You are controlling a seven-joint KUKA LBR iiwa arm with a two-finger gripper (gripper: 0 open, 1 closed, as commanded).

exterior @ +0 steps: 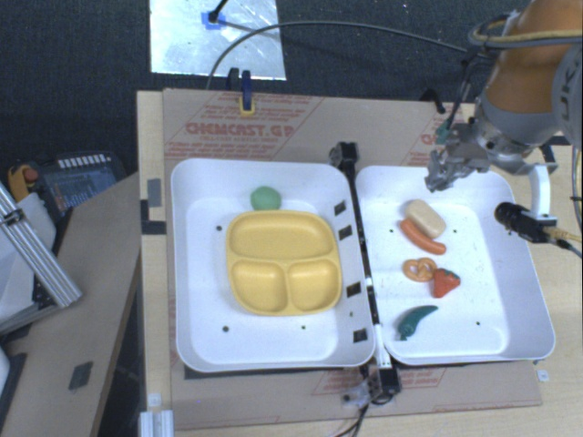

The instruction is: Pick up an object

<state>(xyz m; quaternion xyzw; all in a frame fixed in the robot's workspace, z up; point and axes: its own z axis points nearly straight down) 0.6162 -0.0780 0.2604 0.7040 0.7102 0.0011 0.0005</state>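
The right bin (510,271) holds a beige bun-like piece (425,218), an orange-red hot dog (424,237), a small pretzel (420,269), a red strawberry (445,283) and a dark green pepper (414,320). My gripper (439,178) hangs over the far edge of the right bin, just above and behind the bun, and nothing shows between its fingers. The left bin (196,271) contains a yellow divided tray (281,261) and a small green round piece (266,198) just behind it.
A black divider clamp (346,154) sits between the two bins at the back. Cardboard (273,126) lies under both bins. A grey metal rail (36,253) and a device (77,180) stand on the side table at left.
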